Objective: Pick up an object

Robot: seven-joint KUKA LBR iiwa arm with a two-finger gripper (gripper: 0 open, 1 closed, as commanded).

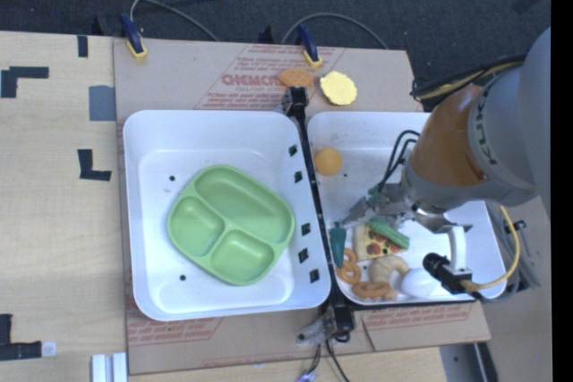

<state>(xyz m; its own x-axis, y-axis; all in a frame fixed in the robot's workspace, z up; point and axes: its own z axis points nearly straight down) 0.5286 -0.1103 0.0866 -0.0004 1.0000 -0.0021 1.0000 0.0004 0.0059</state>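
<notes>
A: Tabletop (54, 219) was pale wood with a cardboard sheet (260, 76) clamped at the upper edge; dark carpet ran across the top of the frame.

B: Bins?

A: Left bin (143, 148) sat at centre frame, holding a green divided plate (231, 224). Right bin (358, 134) sat beside it, touching along the middle divider.

B: Objects to pick?

A: A pile of toy food (376, 264) lay in the lower part of the right bin. An orange ball (328, 161) rested apart, near the bin's upper left. A yellow piece (338, 89) lay on the cardboard above.

B: End effector?

A: The end effector (387, 212) was low over the pile, under the orange-banded arm (466, 148). Could not tell whether it was spread or pressed together.
</notes>
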